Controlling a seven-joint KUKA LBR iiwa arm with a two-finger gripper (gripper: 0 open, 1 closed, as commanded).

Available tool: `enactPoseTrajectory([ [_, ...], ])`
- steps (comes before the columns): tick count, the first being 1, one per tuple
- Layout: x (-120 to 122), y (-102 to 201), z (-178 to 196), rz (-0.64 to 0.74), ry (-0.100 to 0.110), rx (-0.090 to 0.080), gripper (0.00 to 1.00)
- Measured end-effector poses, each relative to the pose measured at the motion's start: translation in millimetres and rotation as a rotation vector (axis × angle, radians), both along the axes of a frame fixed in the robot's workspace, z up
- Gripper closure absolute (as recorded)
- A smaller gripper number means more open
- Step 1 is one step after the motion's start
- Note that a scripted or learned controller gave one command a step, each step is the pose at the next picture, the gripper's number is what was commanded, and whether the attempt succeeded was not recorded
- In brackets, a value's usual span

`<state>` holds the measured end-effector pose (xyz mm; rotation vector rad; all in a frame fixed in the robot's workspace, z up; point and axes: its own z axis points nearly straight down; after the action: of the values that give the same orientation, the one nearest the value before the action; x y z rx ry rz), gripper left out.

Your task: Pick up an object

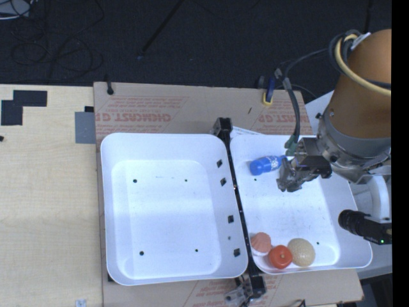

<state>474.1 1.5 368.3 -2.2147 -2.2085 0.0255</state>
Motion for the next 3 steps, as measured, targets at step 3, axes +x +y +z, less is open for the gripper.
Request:
enactPoseTrajectory([
  [3, 3.8, -88.5, -38.9, -0.001, -0.006, 0.003, 1.0],
])
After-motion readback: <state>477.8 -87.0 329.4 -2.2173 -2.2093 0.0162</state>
